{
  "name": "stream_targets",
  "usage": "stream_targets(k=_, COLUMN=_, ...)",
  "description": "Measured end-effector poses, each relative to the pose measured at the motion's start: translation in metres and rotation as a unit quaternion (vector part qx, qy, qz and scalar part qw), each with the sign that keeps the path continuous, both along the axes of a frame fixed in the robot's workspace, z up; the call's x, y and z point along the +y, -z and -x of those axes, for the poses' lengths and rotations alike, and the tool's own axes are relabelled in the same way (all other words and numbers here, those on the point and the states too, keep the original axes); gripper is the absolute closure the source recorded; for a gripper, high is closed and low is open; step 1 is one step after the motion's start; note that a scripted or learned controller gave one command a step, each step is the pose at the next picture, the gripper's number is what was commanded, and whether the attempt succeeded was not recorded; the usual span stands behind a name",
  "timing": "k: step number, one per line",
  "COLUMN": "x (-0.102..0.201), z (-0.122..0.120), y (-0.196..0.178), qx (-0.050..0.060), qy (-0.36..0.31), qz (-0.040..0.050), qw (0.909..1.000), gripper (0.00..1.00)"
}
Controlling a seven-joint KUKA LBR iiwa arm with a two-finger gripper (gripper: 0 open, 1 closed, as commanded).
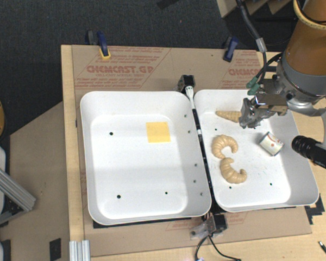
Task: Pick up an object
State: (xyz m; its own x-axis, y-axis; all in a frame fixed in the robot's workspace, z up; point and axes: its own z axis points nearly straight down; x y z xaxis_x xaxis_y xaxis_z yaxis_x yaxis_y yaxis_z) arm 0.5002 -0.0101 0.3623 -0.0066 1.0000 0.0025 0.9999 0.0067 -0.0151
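Two croissants (pixel 229 157) lie below the gripper (pixel 249 119), whose grip state is unclear.

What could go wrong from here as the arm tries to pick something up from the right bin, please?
1. The pincer sits over the wide end of the cone-shaped pastry; its taper could let it slip out.
2. The small white cylinder lies on its side close by and might roll if nudged.
3. The two croissants nearly touch, so gripping one may drag the other.

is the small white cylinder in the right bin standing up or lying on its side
On its side. The small white cylinder lies tipped on the right white bin's floor, its round end with a red mark facing sideways, near the end effector.
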Motion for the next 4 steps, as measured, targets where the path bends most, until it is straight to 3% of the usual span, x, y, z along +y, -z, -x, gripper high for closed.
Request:
stream_targets(k=1, x=0.035, z=-0.027, y=-0.150, qx=-0.018, qy=0.001, qz=0.0004, qw=0.9998, gripper=1.00)
stream_targets(k=2, x=0.105, z=0.024, y=-0.031, qx=-0.001, qy=-0.001, qz=0.0014, qw=1.0000, gripper=1.00)
stream_targets(k=3, x=0.135, z=0.021, y=-0.181, qx=-0.016, qy=0.001, qz=-0.0015, qw=0.9999, gripper=1.00)
stream_targets(k=4, x=0.179, z=0.016, y=-0.051, qx=-0.001, qy=0.001, qz=0.0029, qw=1.0000, gripper=1.00)
